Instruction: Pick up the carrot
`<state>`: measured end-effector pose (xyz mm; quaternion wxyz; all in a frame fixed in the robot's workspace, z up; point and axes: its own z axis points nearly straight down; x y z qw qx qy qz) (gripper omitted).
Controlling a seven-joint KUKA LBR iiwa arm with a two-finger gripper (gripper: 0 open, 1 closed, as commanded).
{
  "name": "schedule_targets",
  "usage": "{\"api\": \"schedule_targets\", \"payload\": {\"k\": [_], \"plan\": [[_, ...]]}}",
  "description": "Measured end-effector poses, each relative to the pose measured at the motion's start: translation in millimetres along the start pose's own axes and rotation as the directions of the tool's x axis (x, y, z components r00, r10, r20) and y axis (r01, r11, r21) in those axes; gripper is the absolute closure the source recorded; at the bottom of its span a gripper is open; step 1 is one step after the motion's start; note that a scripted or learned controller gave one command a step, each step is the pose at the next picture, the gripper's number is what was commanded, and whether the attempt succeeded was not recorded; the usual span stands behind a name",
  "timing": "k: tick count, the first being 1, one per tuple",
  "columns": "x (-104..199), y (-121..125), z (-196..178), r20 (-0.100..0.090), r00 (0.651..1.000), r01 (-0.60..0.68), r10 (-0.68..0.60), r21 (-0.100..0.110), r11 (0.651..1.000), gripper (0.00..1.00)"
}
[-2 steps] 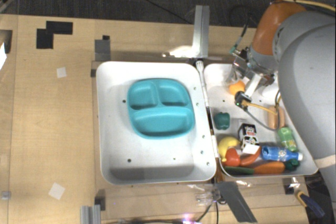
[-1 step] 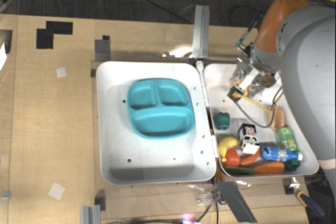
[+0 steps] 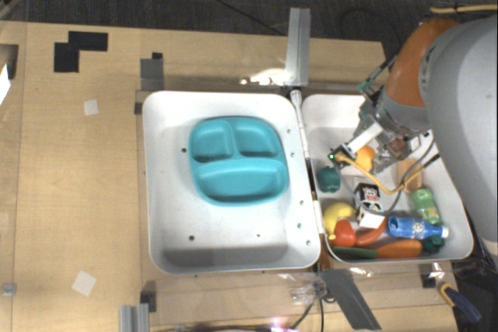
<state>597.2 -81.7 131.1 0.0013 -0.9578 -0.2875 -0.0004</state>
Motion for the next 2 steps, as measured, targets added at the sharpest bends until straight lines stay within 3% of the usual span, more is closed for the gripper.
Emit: {"api": "schedule_targets", "payload": {"k": [1,2], "plan": [[-0.1,0.1,0.0,0.0,1.0,0.0,0.0,0.0,1.0,0.0],[8.4,-82.1,-54.7,-0.005,0.994,-0.11,0.11,-0.001,0.994,0.0]]}}
